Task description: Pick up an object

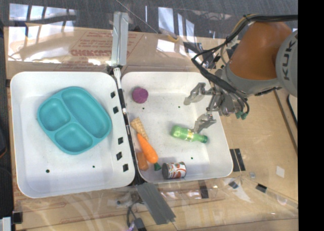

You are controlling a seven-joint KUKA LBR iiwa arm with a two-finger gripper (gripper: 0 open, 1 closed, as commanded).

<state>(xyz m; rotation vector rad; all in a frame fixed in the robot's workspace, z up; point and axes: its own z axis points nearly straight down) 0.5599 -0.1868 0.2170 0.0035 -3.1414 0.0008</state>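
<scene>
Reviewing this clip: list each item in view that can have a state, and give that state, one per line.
gripper: open, over the right bin, holding nothing
green bottle: lying on its side, just under the lower finger
can: lying on its side near the bin's front wall
carrot: lying flat by the left wall
purple ball: resting free
teal divided plate: flat in the left bin
</scene>
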